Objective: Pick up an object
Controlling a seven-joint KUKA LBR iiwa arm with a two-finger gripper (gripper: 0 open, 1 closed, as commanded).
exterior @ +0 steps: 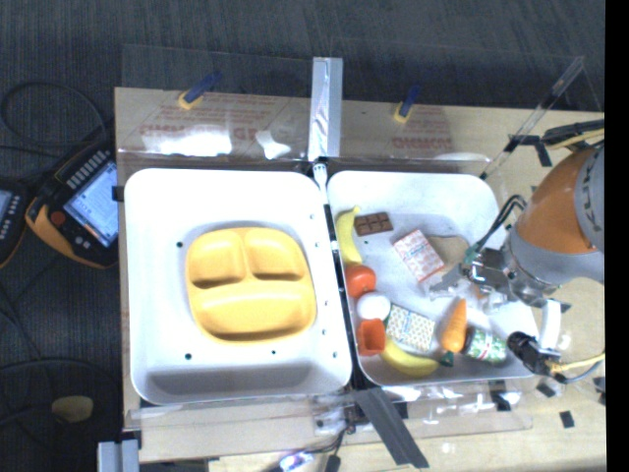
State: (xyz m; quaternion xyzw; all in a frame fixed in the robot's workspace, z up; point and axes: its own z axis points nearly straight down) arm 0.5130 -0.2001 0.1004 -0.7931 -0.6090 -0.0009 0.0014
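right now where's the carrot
The carrot lies in the right bin, near its front edge, between the patterned packet and the green can, just below the gripper.

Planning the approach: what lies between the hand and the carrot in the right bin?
In the camera view, just bare white bin floor separates the hand from the carrot; the carrot sits just below-left of it.

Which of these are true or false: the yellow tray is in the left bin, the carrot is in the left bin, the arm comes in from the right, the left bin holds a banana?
1. The yellow tray lies in the left bin. True.
2. The carrot lies in the left bin. False: it is in the right bin.
3. The arm reaches in from the view's right. True.
4. The left bin holds a banana. False: both bananas are in the right bin.
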